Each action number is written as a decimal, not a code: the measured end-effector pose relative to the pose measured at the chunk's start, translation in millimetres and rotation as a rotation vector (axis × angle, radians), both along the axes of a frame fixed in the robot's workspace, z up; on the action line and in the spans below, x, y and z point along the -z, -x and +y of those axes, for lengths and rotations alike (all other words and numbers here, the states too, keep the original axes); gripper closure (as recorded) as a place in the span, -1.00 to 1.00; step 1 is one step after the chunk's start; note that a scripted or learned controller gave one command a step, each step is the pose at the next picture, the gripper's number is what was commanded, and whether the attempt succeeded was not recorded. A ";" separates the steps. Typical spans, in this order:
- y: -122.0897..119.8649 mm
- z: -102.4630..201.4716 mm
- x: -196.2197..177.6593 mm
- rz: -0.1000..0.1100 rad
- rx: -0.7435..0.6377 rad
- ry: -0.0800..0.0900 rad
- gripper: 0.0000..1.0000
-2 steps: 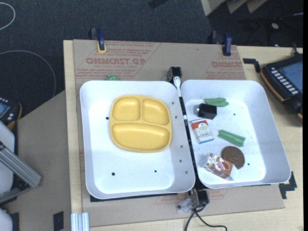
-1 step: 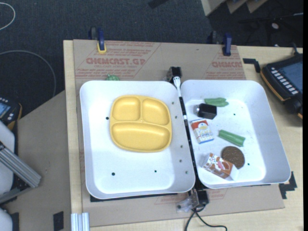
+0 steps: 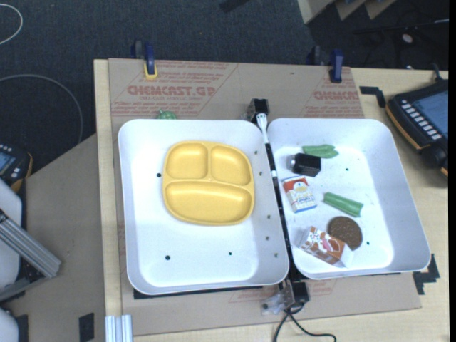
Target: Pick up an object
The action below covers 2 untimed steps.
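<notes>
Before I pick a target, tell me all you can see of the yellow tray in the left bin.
The yellow tray is a rounded-corner divided plate, smooth and slightly glossy like plastic. It has three compartments: two smaller ones along the far side and one wide one along the near side, split by raised ridges. Nothing lies in any compartment. It sits flat and right side up on the floor of the left bin, toward the far half, turned slightly, apart from the bin's walls.

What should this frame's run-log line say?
phase: pre-grasp | left bin: yellow plate | right bin: black block, brown disc, two green pieces, two packets
</notes>
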<state>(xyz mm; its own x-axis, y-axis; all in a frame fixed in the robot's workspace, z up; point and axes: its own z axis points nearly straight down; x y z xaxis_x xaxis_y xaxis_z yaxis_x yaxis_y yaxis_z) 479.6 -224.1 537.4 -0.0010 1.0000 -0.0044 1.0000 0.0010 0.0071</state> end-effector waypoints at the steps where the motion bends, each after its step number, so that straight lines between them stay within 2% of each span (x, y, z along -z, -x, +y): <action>1: 0.6 0.7 79.5 0.014 0.002 -0.006 1.00; 2: 0.1 -0.1 -3.2 -0.004 0.000 0.001 1.00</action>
<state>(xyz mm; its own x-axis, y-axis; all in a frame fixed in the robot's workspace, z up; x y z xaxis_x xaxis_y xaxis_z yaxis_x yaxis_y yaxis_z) 479.5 -224.2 540.7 -0.0011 1.0000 -0.0057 0.9999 0.0011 0.0113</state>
